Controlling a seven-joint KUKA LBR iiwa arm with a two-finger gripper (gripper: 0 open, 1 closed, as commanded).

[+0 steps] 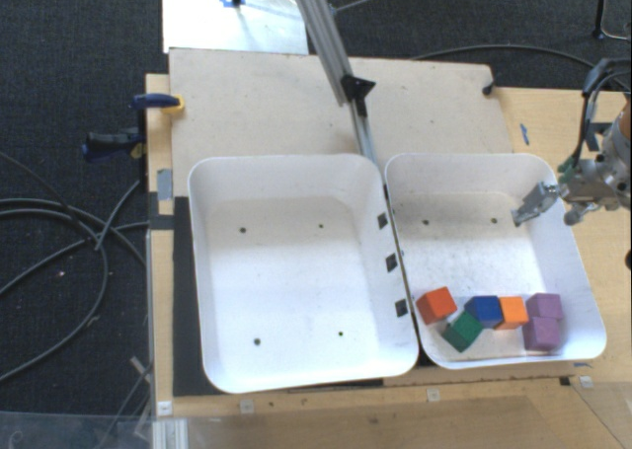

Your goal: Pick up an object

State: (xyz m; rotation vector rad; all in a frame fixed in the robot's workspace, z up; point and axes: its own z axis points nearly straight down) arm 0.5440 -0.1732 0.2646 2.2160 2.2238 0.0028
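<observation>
Hand (541,202) hangs at the right bin's (464,190) three o'clock rim, grip state unclear, holding nothing; blocks (491,319) huddle at six o'clock, awaiting a pick.

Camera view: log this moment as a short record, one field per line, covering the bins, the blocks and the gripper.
left bin: white, shallow, no blocks in it
right bin: white, shallow, holds all the blocks
blocks: red-orange block, green block, blue block, orange block, purple block
block position: clustered along the right bin's near edge
gripper: over the right bin's right rim, apart from the blocks, nothing between its fingers
</observation>
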